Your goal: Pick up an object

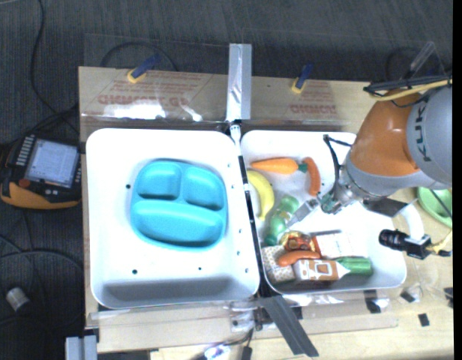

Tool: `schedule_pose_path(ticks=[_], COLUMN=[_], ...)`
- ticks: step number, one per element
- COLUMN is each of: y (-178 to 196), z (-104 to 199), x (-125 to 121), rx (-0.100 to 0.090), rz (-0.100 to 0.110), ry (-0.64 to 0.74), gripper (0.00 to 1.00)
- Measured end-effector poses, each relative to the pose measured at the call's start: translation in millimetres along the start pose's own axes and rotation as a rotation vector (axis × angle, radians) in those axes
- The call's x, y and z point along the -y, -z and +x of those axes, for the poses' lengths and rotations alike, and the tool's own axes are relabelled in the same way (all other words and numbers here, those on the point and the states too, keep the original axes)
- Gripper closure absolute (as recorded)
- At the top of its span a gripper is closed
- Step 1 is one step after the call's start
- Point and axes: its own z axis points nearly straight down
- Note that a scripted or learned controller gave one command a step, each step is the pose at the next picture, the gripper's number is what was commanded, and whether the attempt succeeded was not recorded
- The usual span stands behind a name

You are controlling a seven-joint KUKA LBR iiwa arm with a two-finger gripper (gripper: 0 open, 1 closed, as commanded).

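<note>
My gripper point(330, 202) hangs low over the middle of the right bin point(381, 235), just right of the heap of toys. In the heap lie an orange carrot point(274, 166), a red pepper point(312, 175), a yellow banana point(263, 194) and a green vegetable point(280, 216). Closer to the bin's front edge are an orange and yellow toy point(294, 240), a red sausage point(297, 258) and a bottle with a green cap point(332, 268). A grey strip point(302, 212) reaches from the gripper toward the green vegetable. Nothing is visibly held.
The left bin point(111, 268) holds a blue divided plate point(178, 202). A metal divider point(246, 201) separates the bins. The grey and orange arm point(388, 152) covers the right bin's far right corner. A handheld device point(43, 171) lies on the floor at left.
</note>
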Motion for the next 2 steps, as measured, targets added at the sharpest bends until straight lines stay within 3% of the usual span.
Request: schedule_pose_path(ticks=[1, 2], y=[-1.1, 7.6], z=[-24.7, -23.7], x=[-33.7, -34.5], rx=[0.001, -0.001], rz=[-0.002, -0.003], ry=[0.033, 0.033], gripper=[0.00, 1.00])
